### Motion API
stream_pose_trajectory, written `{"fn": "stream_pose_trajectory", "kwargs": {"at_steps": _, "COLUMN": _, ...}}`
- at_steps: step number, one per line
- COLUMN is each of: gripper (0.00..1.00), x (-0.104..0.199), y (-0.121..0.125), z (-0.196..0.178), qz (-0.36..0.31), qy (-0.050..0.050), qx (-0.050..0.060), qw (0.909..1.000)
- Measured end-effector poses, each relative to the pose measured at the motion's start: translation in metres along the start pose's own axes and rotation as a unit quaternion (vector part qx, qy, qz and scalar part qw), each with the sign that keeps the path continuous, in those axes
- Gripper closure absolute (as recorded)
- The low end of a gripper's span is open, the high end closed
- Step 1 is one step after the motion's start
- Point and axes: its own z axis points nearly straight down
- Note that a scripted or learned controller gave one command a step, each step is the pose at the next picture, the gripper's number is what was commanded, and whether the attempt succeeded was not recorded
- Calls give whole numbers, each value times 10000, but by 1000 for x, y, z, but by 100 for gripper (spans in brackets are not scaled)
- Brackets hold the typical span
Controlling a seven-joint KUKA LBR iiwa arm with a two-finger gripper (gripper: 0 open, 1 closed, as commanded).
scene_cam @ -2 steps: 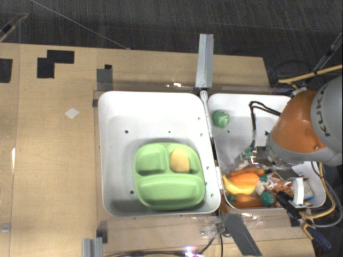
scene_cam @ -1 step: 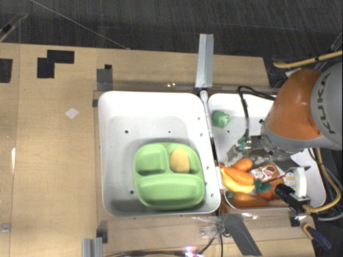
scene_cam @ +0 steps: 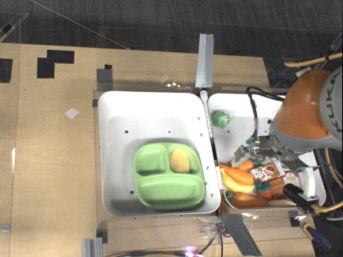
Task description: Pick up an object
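A: Entry one, progress on the pick?

B: Not yet done. The tool [scene_cam: 256, 148] sits low in the right bin [scene_cam: 241, 107], at the upper edge of a heap of toy food, and nothing is seen lifted. Whether it is apart, together or clamped on anything: cannot tell, since the wrist covers it. Left to do, by my reckoning: secure one item and raise it clear.

A: Entry two, right bin contents?

B: One yellow banana [scene_cam: 236, 184], touching an orange carrot [scene_cam: 239, 173] above it. A second orange piece [scene_cam: 250, 200] by the bin's lower wall. A printed packet [scene_cam: 268, 173] just beside them, under the arm. One small green lump [scene_cam: 220, 118], well apart, near the dividing wall.

A: Entry three, left bin?

B: Left bin [scene_cam: 123, 116]: one green divided tray [scene_cam: 169, 190], with a yellow-orange rounded piece [scene_cam: 180, 159] in its upper right compartment. Both bins stand on the worktop [scene_cam: 48, 143].
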Motion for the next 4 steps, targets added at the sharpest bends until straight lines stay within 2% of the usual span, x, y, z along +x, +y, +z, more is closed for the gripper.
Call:
{"fn": "stream_pose_trajectory", "kwargs": {"at_steps": 1, "gripper": 0, "x": -26, "y": -1, "z": 85, "qz": 298, "qy": 0, "qx": -13, "qw": 9996}}
{"fn": "stream_pose_trajectory", "kwargs": {"at_steps": 2, "gripper": 0, "x": -60, "y": 66, "z": 94, "qz": 267, "qy": -13, "qx": -73, "qw": 9996}}
{"fn": "stream_pose_trajectory", "kwargs": {"at_steps": 3, "gripper": 0, "x": -74, "y": 54, "z": 32, "qz": -170, "qy": -4, "qx": 0, "qw": 9999}}
{"fn": "stream_pose_trajectory", "kwargs": {"at_steps": 4, "gripper": 0, "x": -44, "y": 102, "z": 60, "qz": -244, "qy": -2, "qx": 1, "qw": 9997}}
